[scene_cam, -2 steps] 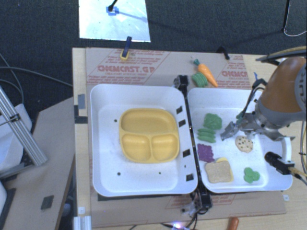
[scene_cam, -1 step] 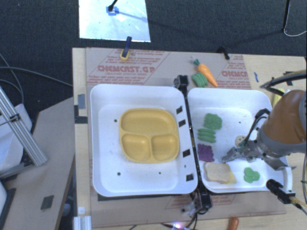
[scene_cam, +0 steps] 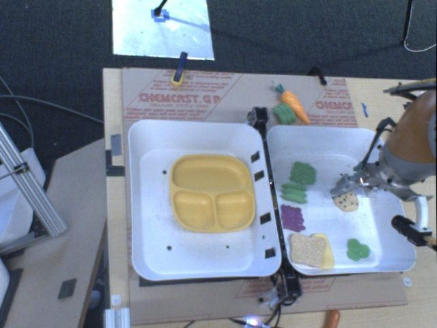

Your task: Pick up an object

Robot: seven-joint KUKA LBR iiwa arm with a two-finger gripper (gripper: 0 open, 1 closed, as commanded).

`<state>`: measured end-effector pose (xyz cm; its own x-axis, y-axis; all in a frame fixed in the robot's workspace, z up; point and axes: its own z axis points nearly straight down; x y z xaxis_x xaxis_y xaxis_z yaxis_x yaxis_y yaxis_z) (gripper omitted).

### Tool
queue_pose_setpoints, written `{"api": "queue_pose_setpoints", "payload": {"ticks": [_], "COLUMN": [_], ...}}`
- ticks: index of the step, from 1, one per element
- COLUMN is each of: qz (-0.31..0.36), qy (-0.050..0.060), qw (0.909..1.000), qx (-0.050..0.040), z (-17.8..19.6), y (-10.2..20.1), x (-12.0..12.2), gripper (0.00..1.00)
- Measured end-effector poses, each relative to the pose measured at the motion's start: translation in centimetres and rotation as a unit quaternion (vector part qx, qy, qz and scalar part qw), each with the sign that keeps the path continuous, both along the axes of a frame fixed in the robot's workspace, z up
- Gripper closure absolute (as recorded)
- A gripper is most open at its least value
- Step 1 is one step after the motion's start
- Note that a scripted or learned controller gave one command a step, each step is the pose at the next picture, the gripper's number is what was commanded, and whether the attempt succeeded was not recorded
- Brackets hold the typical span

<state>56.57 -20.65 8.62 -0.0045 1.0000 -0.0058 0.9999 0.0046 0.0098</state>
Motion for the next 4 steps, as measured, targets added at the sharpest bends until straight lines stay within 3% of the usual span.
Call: {"api": "queue_pose_setpoints", "payload": {"ticks": [1, 2, 3, 4], "qz": [0.000, 0.003, -0.006, -0.002], "qy": [0.000, 0.001, 0.007, 0.004], "qw": [1.0000, 1.0000, 0.9999, 1.0000], "qx": [0.0015, 0.0031, 0.0038, 0.0025], "z": [1.2, 10.7, -0.6, -0.2], "y": [0.2, 7.4, 3.4, 3.6], "x": [-0.1, 0.7, -8.3, -7.9], "gripper": [1.00, 1.00, 1.00, 0.00]}}
